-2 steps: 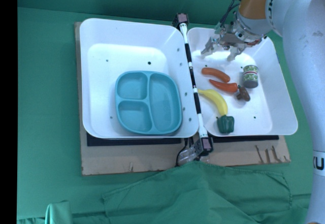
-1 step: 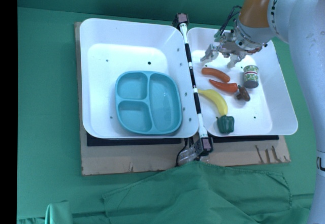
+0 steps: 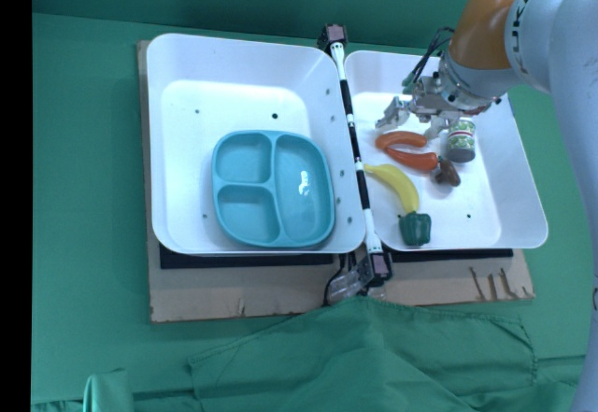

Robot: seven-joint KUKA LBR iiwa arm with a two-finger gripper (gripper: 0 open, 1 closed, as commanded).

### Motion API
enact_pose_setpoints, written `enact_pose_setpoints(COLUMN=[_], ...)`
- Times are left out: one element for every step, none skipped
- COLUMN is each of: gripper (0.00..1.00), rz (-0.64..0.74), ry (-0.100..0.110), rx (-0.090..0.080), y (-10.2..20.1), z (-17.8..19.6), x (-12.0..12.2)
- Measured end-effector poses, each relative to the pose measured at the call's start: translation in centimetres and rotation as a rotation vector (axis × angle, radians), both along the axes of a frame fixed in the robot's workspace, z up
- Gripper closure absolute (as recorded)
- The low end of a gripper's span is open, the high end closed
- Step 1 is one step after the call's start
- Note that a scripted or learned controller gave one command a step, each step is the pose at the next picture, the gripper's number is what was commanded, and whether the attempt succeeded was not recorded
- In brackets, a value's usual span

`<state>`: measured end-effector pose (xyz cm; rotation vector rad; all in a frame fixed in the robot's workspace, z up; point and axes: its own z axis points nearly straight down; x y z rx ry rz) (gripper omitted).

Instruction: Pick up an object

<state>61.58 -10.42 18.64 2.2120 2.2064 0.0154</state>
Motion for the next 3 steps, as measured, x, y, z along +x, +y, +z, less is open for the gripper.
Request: enact_pose_setpoints(gripper=[0.0,1.0,1.0], rz=[0.0,-0.004,-0.001], ry=[-0.003,-0.01,0.014], rx=[-0.001,-0.004,0.003], y=[-0.3,-0.5,0.9], z=[0.0,1.3,16.6], x=[-2.7,-2.6,-4.6])
